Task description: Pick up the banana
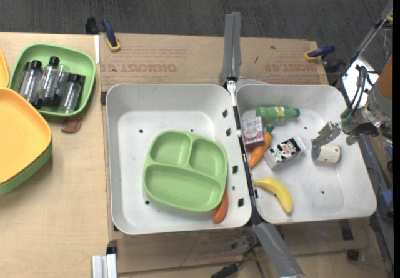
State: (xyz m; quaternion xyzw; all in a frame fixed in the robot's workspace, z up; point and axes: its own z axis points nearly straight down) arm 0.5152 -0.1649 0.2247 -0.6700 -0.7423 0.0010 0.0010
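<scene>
The yellow banana (277, 193) lies in the right bin (350, 198), near its front left corner, curved and free of other things. My gripper (326, 135) hangs over the right side of that bin, well to the right of the banana and further back. A small white cup-like piece (327, 154) lies right under the gripper's tip.
An orange carrot (258, 152), a pink box (252, 131), a green bottle (277, 113) and a white printed box (284, 150) crowd the right bin's left half behind the banana. The left bin (125, 145) holds a green divided plate (186, 170) and a reddish sausage (220, 210).
</scene>
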